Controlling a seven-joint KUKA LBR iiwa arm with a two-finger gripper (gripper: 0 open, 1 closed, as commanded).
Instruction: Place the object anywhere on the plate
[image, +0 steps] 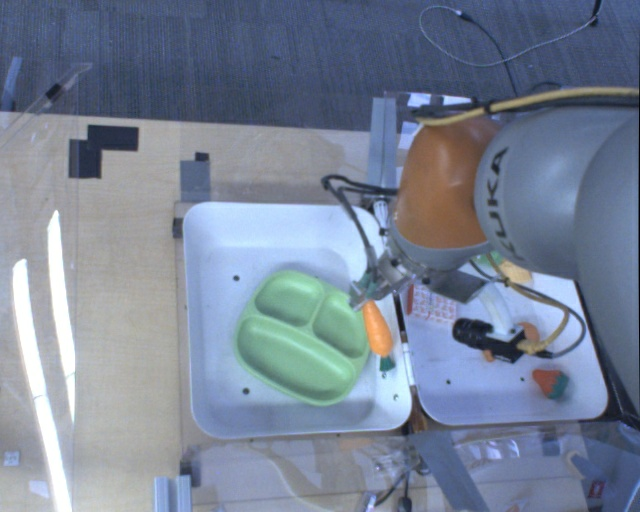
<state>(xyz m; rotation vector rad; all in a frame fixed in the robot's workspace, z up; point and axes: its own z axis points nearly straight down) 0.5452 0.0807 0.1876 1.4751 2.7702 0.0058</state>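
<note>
A green divided plate (300, 335) lies in the left white bin (215, 300). An orange toy carrot (377, 328) with a green top sits at the plate's right rim, close to the bin's right wall, with its green end pointing toward the front. My gripper (366, 291) is directly over the carrot's upper end and seems to touch it. The large grey arm with its orange band reaches in from the right and hides the back of the right bin.
In the right bin (470, 395) there is a small red and green toy (549, 382) at the front right and a white card with red print (432, 303) near the left wall. A wall divides the two bins beside the carrot.
</note>
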